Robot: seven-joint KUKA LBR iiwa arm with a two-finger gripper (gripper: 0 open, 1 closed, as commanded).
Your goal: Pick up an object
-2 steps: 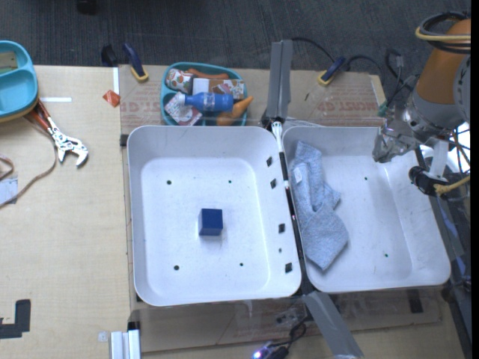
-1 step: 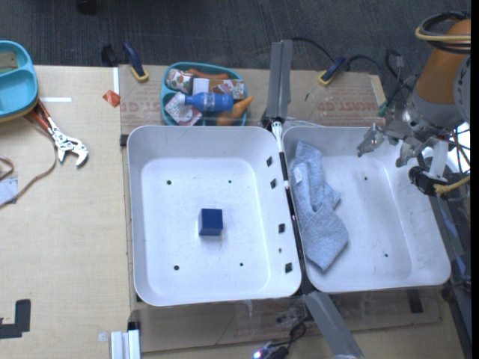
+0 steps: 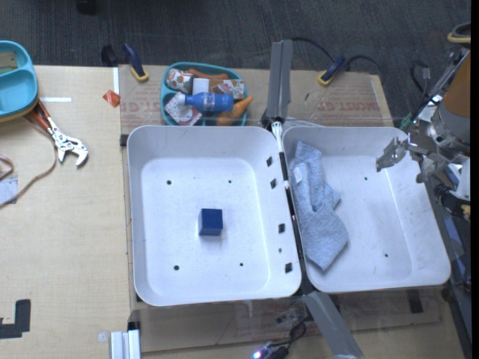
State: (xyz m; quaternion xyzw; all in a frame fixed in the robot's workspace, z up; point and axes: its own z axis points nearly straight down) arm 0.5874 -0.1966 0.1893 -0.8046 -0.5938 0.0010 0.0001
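We see the gripper (image 3: 406, 158) at 3 o'clock, above the right bin's (image 3: 419, 275) far right rim, fingers spread wide and holding nothing. The blue cube (image 3: 211, 221) sits mid-floor in the left bin (image 3: 150, 275). A grey cloth (image 3: 318, 208) lies along the right bin's 9 o'clock wall.

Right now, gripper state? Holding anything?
Gripper: open, holding nothing, above the right edge of the right bin. Grey cloth and blue block lie untouched in the bins.
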